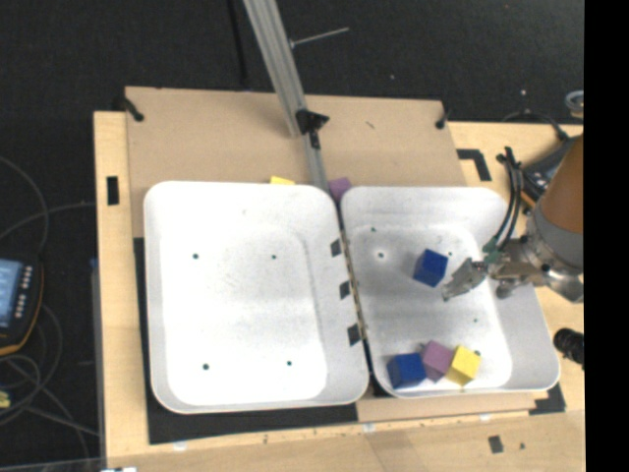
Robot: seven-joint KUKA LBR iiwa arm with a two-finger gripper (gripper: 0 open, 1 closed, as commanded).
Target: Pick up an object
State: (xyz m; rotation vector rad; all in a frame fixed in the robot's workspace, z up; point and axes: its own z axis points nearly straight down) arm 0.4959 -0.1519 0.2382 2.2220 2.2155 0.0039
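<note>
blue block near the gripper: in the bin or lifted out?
In the bin. The blue block sits on the right bin floor, beside the gripper, not between its fingers.

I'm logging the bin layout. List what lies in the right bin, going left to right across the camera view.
Lower blue cube → purple cube → yellow cube. The upper blue cube overlaps them in x, so I leave it out. The gripper hangs beside it.

Tan bench (393,131) under two white bins, left (157,264) and right (526,357).
</note>
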